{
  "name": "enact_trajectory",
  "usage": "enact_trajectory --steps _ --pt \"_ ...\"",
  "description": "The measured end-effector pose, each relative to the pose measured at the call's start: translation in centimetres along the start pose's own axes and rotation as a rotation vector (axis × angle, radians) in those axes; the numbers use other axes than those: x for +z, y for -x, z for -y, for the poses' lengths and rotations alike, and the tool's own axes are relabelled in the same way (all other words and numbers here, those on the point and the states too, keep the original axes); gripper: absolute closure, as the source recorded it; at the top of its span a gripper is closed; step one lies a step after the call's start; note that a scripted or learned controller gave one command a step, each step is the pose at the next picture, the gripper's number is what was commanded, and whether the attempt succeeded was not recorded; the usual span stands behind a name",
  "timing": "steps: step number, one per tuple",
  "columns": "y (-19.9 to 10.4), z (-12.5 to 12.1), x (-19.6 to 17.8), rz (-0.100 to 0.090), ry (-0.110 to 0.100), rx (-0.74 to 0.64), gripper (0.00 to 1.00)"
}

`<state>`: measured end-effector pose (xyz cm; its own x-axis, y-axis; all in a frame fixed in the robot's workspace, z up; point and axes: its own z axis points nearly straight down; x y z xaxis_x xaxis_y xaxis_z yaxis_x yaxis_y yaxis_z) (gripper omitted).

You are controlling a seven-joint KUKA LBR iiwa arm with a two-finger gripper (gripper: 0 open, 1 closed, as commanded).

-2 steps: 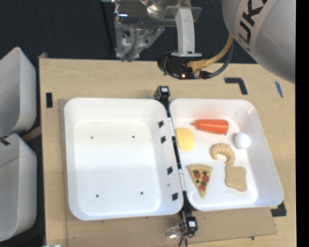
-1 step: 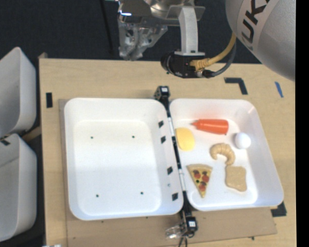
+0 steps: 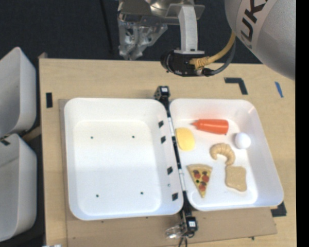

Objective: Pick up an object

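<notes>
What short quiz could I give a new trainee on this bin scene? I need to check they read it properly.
1. True or false: the pizza slice lies in the left bin.
2. Which item touches the divider side of the right bin: A) white ball B) yellow piece C) orange carrot?
3. Fill in: the pincer hangs above the bench's ____ edge.

Key: 1 false; 2 B; 3 far.

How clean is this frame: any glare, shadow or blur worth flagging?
Camera view: the left bin shows a bright washed-out patch across its floor; the right bin is evenly lit, its toy food sharp with faint shadows; the gripper at the top edge looks slightly soft against the dark background.
</notes>
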<state>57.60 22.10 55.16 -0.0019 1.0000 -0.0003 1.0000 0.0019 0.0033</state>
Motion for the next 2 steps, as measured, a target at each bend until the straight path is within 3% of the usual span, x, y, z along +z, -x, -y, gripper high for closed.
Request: enact_trajectory --steps 1,2 --pt "7.9 2.4 0.0 0.001 -0.004 0.007 1.0" --pt "0.2 2.1 1.1 -0.001 -0.001 -0.004 1.0"
